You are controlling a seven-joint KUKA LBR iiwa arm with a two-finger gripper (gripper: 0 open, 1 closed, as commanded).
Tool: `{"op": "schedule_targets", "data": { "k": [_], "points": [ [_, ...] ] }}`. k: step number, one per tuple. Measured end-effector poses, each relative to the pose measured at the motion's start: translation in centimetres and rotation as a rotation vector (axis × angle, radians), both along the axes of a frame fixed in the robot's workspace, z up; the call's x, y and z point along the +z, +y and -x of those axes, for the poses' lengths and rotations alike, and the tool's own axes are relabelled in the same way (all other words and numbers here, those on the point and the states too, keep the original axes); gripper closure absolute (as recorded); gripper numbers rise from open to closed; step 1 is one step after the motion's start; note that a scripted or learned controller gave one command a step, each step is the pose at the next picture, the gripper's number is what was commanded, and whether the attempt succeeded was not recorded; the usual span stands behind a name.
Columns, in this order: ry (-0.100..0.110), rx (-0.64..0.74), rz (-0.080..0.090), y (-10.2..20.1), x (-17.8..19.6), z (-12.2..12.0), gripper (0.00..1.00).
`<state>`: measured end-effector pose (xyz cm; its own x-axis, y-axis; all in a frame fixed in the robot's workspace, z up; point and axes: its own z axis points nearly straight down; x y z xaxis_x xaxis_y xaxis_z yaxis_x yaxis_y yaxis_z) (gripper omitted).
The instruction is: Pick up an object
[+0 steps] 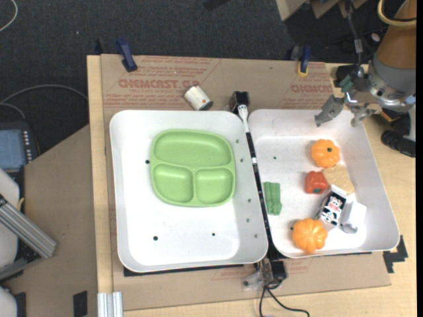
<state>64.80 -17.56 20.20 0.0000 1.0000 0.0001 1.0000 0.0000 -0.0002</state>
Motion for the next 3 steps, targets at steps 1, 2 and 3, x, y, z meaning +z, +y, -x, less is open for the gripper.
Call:
{"op": "schedule_targets", "data": {
  "k": [1,2,3],
  "points": [
    [0.007,0.003,-0.004,6.9,-0.7,6.7,0.0],
    [0.011,0.006,-0.006,15.5,-1.9,17.4,0.0],
    [-0.003,-0.001,0.0,15.0,-0.7,16.8,1.0]
  ]
}}
